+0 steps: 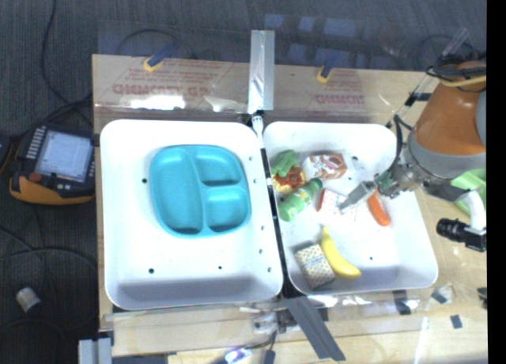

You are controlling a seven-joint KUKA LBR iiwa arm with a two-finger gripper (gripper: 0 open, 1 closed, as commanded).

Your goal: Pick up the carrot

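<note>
The carrot [380, 210] is a small orange piece lying on the floor of the right bin [411, 267], near its right wall. My gripper [373, 194] hangs low over the bin, right above the carrot's upper end. One grey finger [354, 197] reaches out to the left of the carrot, and the jaws look open with nothing gripped between them. The grey arm with its orange band [449, 121] comes in from the right.
In the right bin, green and red toy foods [291, 184] and a packet [326, 166] crowd the upper left, with a banana [338, 257] and a small box [314, 263] at the bottom. The left bin [126, 275] holds a blue divided plate [202, 188].
</note>
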